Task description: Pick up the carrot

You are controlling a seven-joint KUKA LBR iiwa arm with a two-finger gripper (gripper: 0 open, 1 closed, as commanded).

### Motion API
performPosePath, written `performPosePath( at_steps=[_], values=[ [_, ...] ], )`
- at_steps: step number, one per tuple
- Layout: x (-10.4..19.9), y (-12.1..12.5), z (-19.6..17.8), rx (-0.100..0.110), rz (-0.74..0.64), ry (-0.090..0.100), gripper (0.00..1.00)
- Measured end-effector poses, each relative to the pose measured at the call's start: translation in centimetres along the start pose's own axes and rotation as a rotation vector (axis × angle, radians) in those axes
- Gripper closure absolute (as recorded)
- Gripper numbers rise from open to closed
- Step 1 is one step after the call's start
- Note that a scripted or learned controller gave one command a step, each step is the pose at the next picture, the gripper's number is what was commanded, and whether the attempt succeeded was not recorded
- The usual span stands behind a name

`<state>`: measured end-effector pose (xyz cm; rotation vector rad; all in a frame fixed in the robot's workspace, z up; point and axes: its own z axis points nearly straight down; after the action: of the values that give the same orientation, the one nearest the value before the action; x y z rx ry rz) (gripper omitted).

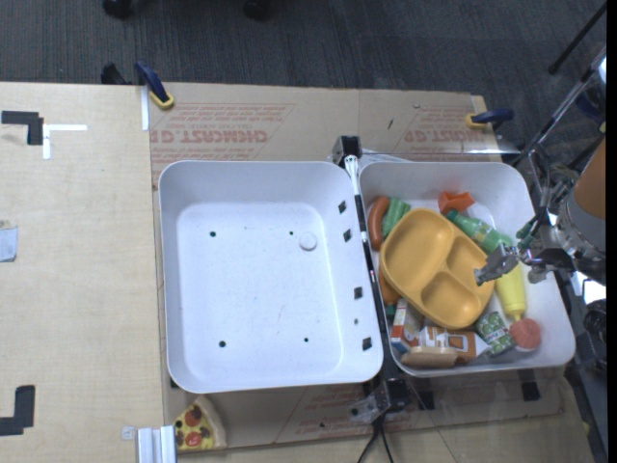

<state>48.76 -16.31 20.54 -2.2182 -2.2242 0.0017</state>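
Bins first: we count two shallow white ones side by side on the bench. In the left bin (193, 258) we see one small pale disc (308, 242) on the floor near the middle of its far half. The right bin (551, 302) is crowded. We count one yellow divided plate (434, 266) lying tilted on the heap, one carrot (376, 218) lying along the bin's left wall just beside the plate's upper left rim, one green piece (395, 215) next to it, one orange piece (456, 201) by the far wall, one green bottle (472, 228) beside the plate's far rim, one yellow bottle (512, 292) at the plate's right, one round red piece (525, 333) near the front right corner and one printed packet (439, 340) under the plate's near rim.

We see the gripper (499, 263) over the plate's right rim, well apart from the carrot; its fingers look slightly parted with nothing between them, though at this size we cannot be certain.

Both bins sit on a brown cardboard sheet (251, 128) on a pale wooden bench (67, 258). Two clamps (154, 87) pin the sheet's far edge. One toy pizza slice (196, 427) lies on the cardboard in front of the left bin. Dark carpet (318, 22) lies beyond the bench.
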Motion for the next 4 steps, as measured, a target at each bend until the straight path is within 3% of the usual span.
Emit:
performPosePath(
  at_steps=[1, 2, 3, 4],
  values=[
    [0.6, 7.2, 7.2, 0.001, 0.0, 0.0, 0.0],
    [2.6, 11.6, 11.2, -0.005, 0.083, -0.001, 0.0],
    [0.5, 14.9, 11.5, 0.023, 0.401, 0.008, 0.0],
    [3.1, 16.4, 11.5, 0.012, 0.517, -0.027, 0.0]
  ],
)
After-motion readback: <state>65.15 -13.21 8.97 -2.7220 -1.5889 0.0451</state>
